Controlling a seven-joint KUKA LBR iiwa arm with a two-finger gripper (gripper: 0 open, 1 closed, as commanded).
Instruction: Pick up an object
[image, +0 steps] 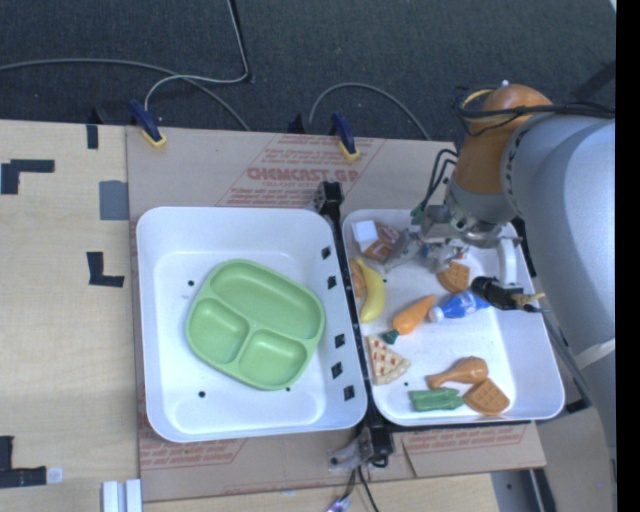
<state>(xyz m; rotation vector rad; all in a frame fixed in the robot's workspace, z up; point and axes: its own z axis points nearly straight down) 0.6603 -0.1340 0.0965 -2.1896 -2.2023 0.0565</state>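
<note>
The right bin (535, 375) holds several toy foods: a banana (372, 290), a carrot (412, 314), a blue bottle (460, 306), a pizza slice (385, 360), a drumstick (458, 373), a green piece (435, 400) and an orange waffle (487, 398). My gripper (418, 243) is low over the far end of this bin. A small brown and white item (378, 243) lies just to its left, and an orange cracker (456, 275) just to its right. I see nothing held in it.
The left bin (160, 300) holds a green divided plate (255, 322). The grey arm (570, 200) covers the right bin's far right corner. Blue clamps (148, 122) and cables sit at the bench's far edge.
</note>
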